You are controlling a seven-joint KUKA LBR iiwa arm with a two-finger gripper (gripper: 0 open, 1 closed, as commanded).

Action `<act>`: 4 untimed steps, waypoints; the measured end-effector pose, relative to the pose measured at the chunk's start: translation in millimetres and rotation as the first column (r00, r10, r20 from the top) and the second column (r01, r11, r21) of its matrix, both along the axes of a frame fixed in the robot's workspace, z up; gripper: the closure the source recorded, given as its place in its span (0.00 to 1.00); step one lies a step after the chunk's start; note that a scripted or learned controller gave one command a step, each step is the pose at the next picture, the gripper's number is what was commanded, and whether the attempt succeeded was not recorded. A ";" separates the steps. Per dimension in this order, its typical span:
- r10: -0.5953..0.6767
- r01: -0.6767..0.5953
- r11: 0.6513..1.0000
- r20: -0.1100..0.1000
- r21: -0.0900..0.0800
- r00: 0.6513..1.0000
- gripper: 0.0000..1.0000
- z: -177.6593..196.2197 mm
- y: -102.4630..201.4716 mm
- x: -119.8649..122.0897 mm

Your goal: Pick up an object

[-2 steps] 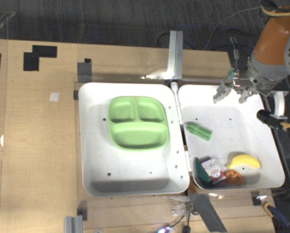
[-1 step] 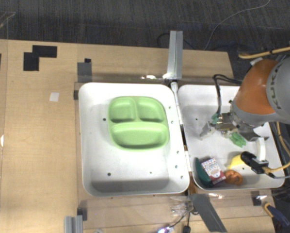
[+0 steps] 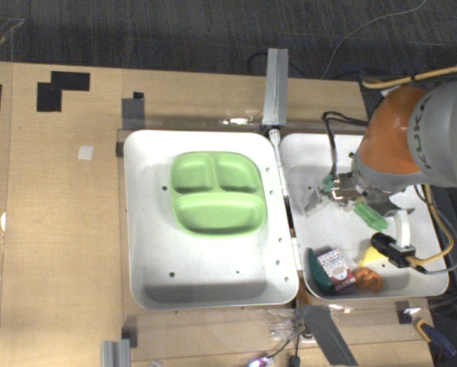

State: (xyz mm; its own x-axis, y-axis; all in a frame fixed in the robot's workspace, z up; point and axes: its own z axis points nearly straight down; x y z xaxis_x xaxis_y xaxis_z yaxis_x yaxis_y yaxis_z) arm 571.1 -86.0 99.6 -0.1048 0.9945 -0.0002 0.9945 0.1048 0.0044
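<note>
Camera view: two white bins stand side by side on the desk point(image 3: 53, 228).

1. Left bin point(image 3: 148, 274): holds one green tray point(image 3: 217, 192) with three compartments. The tray lies toward the far edge of the bin, roughly midway between the side walls. It is well apart from the arm.

2. Right bin point(image 3: 305, 155): holds the loose objects. The arm point(image 3: 442, 136) reaches in over its right edge, with the orange band point(image 3: 389, 140) above the far right part of the bin.

3. Fingers point(image 3: 314, 201): located at the middle left of the right bin, near its left wall, over bare bin floor. Whether they are spread or closed cannot be told from this view.

4. Objects available for picking, all in the right bin:
- Green piece point(image 3: 371, 216): near the middle of the bin, just beside the wrist on its near side.
- Yellow piece point(image 3: 372, 258): toward the near right corner.
- Box point(image 3: 333, 262), printed white and purple: near the near edge.
- Teal object point(image 3: 315, 266): at the near left corner, touching the left side of the box.
- Orange-brown object point(image 3: 369, 280): at the near edge, just right of the box.

The objects along the near edge lie apart from the fingers.
</note>
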 end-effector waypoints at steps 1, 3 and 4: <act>-0.068 0.068 0.998 0.009 -0.003 0.998 0.00 -9.7 -73.1 44.8; -0.084 0.084 0.996 0.008 -0.002 0.996 0.00 -9.5 -112.5 16.0; -0.084 0.084 0.996 0.008 -0.002 0.996 0.00 -9.5 -112.5 16.0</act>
State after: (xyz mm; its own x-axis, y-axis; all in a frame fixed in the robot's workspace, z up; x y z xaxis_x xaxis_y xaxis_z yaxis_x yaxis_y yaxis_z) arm 587.1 -198.5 90.1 -0.0205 0.9998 -0.0028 0.9997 0.0205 0.0120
